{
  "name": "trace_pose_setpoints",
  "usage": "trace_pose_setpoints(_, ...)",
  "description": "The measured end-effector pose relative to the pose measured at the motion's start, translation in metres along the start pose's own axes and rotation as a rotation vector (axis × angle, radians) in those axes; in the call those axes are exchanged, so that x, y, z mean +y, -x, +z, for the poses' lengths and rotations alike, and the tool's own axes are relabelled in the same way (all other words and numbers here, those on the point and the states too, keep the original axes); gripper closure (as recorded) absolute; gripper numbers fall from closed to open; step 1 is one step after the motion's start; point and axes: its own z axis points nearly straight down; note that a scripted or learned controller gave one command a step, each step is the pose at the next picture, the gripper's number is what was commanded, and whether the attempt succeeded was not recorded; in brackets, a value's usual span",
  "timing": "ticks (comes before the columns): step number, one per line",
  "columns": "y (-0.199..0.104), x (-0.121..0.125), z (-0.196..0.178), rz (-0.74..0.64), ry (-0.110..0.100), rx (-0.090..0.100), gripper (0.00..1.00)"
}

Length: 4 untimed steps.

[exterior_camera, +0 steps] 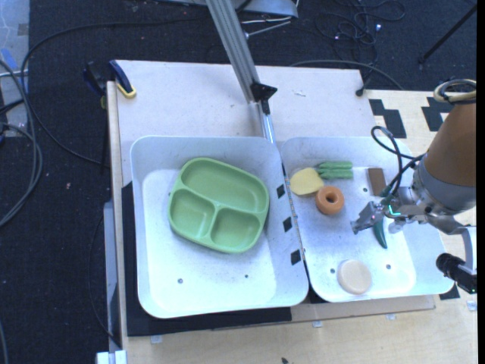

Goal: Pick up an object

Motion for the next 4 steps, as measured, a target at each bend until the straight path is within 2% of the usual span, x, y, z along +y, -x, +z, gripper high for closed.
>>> trace_pose_setpoints(1,0.000,0.000,0.000,0.000,0.001,0.000,0.00)
trace_pose_setpoints(3,0.006,0.002,0.115,0.001,-0.002,0.001,0.00)
trace_pose_setpoints(4,0.006,0.003,0.102,0.002,0.002,0.000,1.00)
